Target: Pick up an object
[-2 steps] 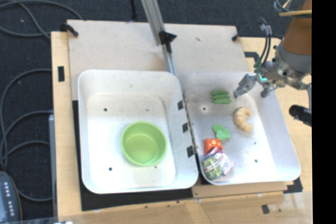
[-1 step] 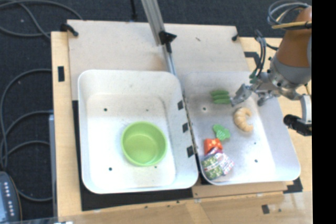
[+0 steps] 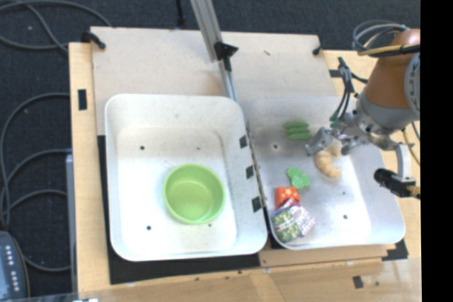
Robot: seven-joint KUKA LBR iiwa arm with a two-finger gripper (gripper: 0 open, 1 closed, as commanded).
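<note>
My gripper point(image 3: 327, 145) hangs over the right bin point(image 3: 368, 223), just above a tan, lumpy object point(image 3: 327, 164) that lies on the bin floor. Its fingers point down toward that object, which lies just below their tips. A green ridged piece point(image 3: 297, 129) lies to the gripper's left. A small green leafy item point(image 3: 299, 179) sits below that, and a red item point(image 3: 286, 196) rests against a green and white packet point(image 3: 292, 222) near the bin's front left corner.
The left bin point(image 3: 141, 124) holds a lime green bowl point(image 3: 194, 193). A slanted metal pole point(image 3: 205, 10) rises from the bench behind the bins. The grey arm with its orange band point(image 3: 389, 85) enters from the right, with cables around the wrist.
</note>
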